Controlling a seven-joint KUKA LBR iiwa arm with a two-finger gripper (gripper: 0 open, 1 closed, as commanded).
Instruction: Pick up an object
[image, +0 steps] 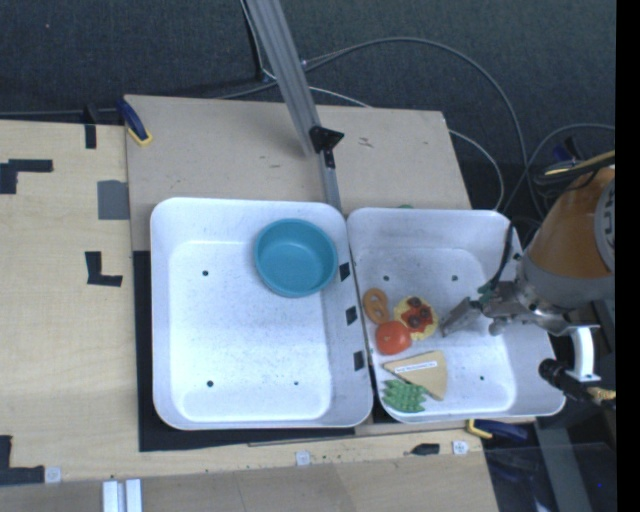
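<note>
The right bin (450, 255) holds a cluster of small toy foods at its left side: a brown pretzel-shaped piece (376, 304), a red and yellow piece (416, 315), a red tomato (392, 338), a tan wedge with a white label (422, 372) and a green leafy piece (403, 397). My gripper (456, 317) hangs low over the middle of this bin, just right of the red and yellow piece and pointing toward it. Nothing shows in its grasp. The grey arm with its orange band (575, 240) comes in from the right.
A blue bowl (295, 257) sits at the back right of the left bin (240, 360). A slanted metal pole (295, 85) ends at the bins' shared back edge. Cables run behind the bench.
</note>
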